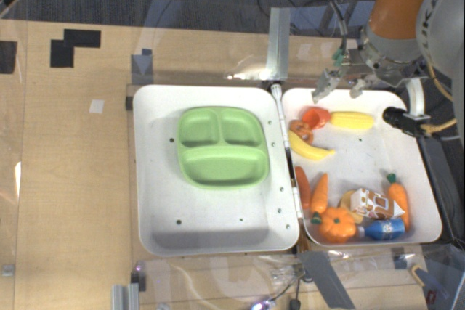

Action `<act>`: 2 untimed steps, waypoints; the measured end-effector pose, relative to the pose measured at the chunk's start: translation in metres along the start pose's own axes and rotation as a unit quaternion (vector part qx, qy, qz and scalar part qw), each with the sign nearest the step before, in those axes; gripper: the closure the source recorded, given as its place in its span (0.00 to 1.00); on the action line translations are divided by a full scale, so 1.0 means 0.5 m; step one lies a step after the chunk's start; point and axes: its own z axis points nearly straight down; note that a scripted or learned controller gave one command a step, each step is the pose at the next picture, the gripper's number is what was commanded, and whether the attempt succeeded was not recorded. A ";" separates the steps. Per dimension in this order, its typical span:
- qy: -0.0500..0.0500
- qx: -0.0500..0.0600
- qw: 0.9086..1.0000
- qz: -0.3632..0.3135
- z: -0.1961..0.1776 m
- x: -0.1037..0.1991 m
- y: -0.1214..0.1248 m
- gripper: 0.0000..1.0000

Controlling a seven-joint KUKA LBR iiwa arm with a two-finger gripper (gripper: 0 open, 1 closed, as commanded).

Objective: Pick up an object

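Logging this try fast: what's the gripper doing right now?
Gripper: open, holding nothing, above the back edge of the right bin.

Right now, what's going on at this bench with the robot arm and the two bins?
A grey robot arm reaches in over the back edge of the right bin, its gripper hovering open with nothing between the fingers. Just below it lie a small red cup and two bananas, with carrots, a small pumpkin, a carton and a blue can toward the front. The left bin holds a green divided plate. Nothing has been picked up yet.
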 end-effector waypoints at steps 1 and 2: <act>0.000 0.001 1.000 0.026 -0.010 -0.053 -0.129 0.00; -0.001 -0.001 0.999 -0.038 -0.235 -0.124 -0.170 0.00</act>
